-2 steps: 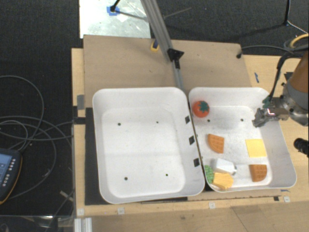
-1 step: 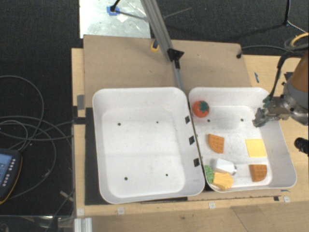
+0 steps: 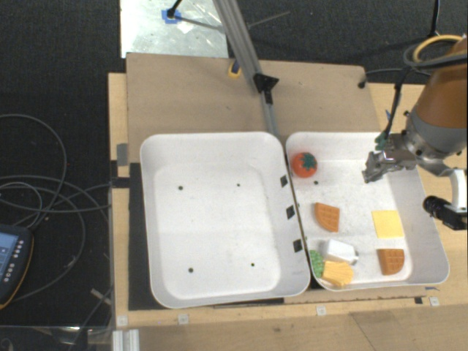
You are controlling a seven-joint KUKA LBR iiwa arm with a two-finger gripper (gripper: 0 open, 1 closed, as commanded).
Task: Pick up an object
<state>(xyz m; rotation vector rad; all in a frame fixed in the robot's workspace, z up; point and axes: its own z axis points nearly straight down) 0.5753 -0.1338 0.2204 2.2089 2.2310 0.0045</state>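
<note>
On the table (image 3: 322,93) the two white bins sit side by side, and all the loose objects lie in the right bin (image 3: 344,148). A red tomato-like toy (image 3: 304,164) rests near that bin's far left corner, an orange wedge (image 3: 327,216) near its middle, a yellow square (image 3: 387,224) toward its right wall with an orange-brown piece (image 3: 390,260) just nearer. A white block (image 3: 339,251), a yellow wedge (image 3: 338,273) and a green bit (image 3: 316,260) crowd the near left corner. The left bin (image 3: 219,218) carries nothing to grasp. The pincer (image 3: 374,168) hangs over the far right part of the right bin, above bare floor; nothing sits between its tips, and how wide it stands I cannot tell. Judging by that spot, it has not committed to any target; the yellow square and tomato toy are both near.
</note>
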